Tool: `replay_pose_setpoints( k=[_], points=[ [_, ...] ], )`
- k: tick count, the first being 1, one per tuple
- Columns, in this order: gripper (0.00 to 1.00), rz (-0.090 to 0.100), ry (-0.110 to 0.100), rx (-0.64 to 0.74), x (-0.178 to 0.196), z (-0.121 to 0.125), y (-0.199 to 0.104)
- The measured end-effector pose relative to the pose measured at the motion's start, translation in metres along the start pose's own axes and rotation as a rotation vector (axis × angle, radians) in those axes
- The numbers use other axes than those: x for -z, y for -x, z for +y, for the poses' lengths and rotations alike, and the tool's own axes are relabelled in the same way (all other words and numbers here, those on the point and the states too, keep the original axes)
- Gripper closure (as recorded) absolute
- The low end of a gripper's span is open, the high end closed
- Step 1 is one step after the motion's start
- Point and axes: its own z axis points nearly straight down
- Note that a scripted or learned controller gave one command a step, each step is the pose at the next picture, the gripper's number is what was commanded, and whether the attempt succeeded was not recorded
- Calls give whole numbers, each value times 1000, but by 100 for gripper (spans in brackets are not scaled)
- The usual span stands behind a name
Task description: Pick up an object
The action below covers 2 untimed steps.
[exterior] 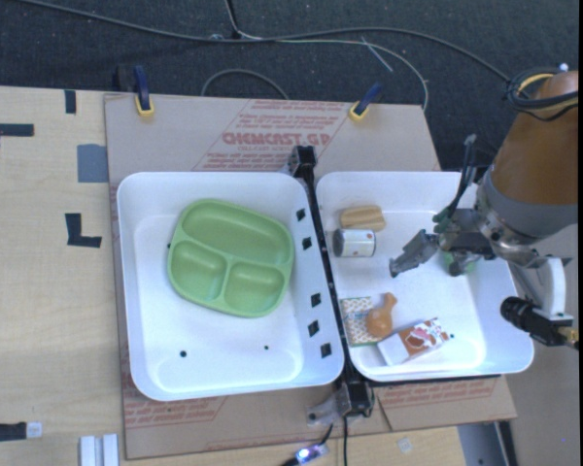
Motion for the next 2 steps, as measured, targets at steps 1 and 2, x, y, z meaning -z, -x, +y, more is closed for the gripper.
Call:
replay_pose_setpoints(
  k=[1,2],
  points=[
    [0,-1,8,2,4,2,0],
    [0,-2,4,0,-41,5,3]
  ],
)
